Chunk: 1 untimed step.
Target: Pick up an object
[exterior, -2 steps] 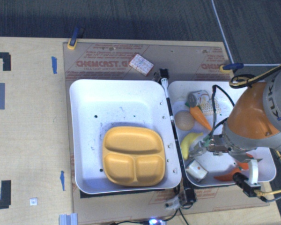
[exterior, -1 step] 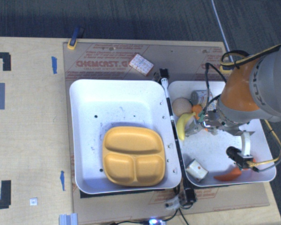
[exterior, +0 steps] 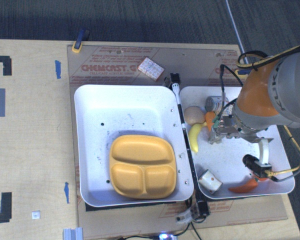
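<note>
A: What is there to pick?

B: The right bin (exterior: 285,149) has the loose things. A banana (exterior: 194,137) lies along its left wall, a pale egg (exterior: 193,115) sits just above it, and an orange carrot (exterior: 210,121) stands beside the egg. A small grey can (exterior: 213,103) is behind them, near the far wall.

A: And the gripper?

B: The gripper (exterior: 221,132) is low over that cluster, just right of the carrot and banana. I'd judge it is lined up on one of those, since they are the nearest things to it. I see nothing held.

A: Open or closed?

B: I cannot tell; the wrist covers that part from above.

A: Anything else in that bin?

B: A white block (exterior: 210,180) by the near left corner, and a red pepper (exterior: 246,185) at the near wall, partly under a black cable end. Both are well apart from the gripper.

A: The left bin?

B: The left bin (exterior: 90,134) holds a yellow tray (exterior: 142,165) with three compartments, lying flat toward the near side. It is broad and shallow, so I'd guess a poor thing to pinch. A small card (exterior: 150,68) lies on the bench behind the bins.
</note>
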{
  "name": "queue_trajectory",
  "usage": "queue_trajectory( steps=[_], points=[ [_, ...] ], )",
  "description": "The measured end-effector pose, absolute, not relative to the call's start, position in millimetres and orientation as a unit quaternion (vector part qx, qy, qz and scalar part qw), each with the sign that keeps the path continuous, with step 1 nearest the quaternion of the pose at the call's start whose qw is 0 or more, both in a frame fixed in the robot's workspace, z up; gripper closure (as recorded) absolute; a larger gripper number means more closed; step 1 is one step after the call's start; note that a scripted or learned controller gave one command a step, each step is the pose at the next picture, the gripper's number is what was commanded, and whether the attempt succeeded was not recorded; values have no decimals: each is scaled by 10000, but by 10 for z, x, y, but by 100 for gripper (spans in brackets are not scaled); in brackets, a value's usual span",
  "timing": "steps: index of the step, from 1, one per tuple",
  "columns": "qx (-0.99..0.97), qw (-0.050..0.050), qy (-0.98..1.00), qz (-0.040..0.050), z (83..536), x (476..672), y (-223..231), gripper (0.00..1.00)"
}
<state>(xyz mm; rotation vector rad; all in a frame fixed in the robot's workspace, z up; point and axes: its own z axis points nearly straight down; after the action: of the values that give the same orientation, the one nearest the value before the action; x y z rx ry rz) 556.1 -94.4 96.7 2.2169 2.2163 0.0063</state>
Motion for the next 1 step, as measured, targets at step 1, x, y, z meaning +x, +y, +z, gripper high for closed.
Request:
queue_trajectory(
  steps=[1],
  points=[
    [7077, -218, 7060, -157, 821, 6258, -999, 100]
  ],
)
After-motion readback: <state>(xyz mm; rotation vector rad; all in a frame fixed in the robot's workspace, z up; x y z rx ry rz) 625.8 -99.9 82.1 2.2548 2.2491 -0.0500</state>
